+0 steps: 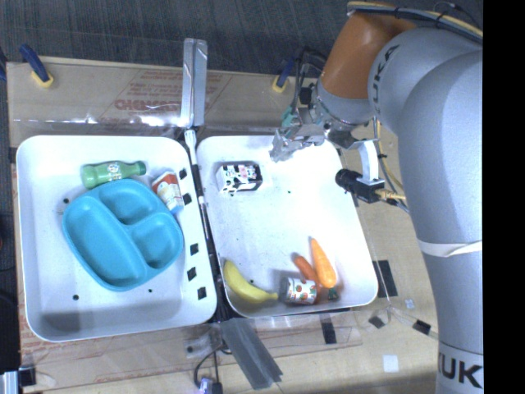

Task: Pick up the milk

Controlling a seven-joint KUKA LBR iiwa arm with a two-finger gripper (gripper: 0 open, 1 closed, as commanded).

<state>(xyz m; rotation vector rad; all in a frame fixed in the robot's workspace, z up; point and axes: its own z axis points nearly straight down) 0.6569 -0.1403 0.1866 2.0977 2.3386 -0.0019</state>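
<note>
Two white bins sit side by side on the surface (pixel 98 89), and we see the arm (pixel 426 113) coming in from the right, with its orange band (pixel 361 52) above the wrist. The tool (pixel 289 146) hangs over the far rim of the right bin (pixel 344 220), near that bin's back edge, and nothing lies between its fingers; whether they are spread or pressed together we cannot tell, because the metal parts blur into one another. The milk (pixel 239 178), a small carton with black and white cow patches, lies in the right bin close to its far left corner, a little to the left of the tool and nearer to us, and apart from it. At the near edge of the same bin we find a banana (pixel 244 284), a small can (pixel 301 290) just beside it, and two carrots (pixel 321 263) leaning together next to the can. In the left bin (pixel 41 220) a blue tray (pixel 121 235) with three compartments takes the middle. A green bottle (pixel 112 171) lies on its side just behind the tray, and a small red and white carton (pixel 168 191) rests against the tray's far right corner, near the wall between both bins.
</note>
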